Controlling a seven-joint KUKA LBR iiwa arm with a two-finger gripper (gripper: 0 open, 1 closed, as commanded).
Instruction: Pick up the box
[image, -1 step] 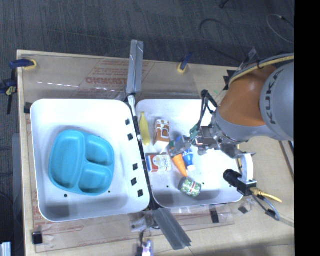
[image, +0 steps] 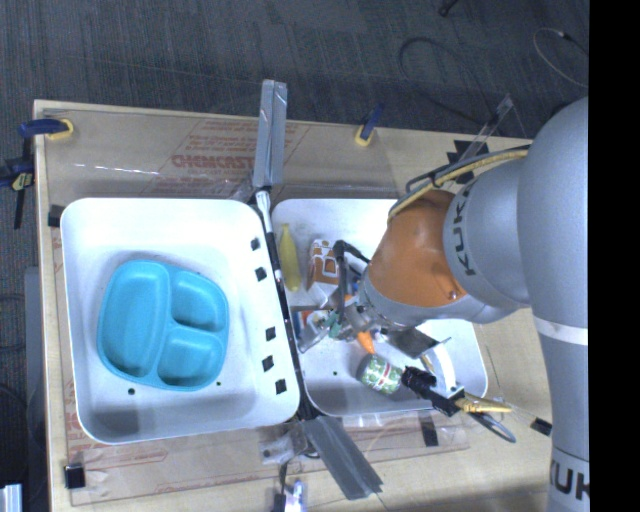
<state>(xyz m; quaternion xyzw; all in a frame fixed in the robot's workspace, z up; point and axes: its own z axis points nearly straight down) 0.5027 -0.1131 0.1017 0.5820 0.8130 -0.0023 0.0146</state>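
The box (image: 321, 262), small, orange and white, lies in the right bin (image: 330, 395) near its far left part, beside a yellow banana-shaped thing (image: 289, 257). My gripper (image: 343, 312) reaches down from under the orange wrist band into the middle left of this bin. It is just in front of the box, among small items. The arm hides the right half of the bin.
A green can (image: 380, 374) lies near the right bin's front, with a small orange piece (image: 366, 340) behind it. Small mixed items (image: 316, 323) sit by the divider. The left bin (image: 85, 240) holds a blue divided plate (image: 163, 322).
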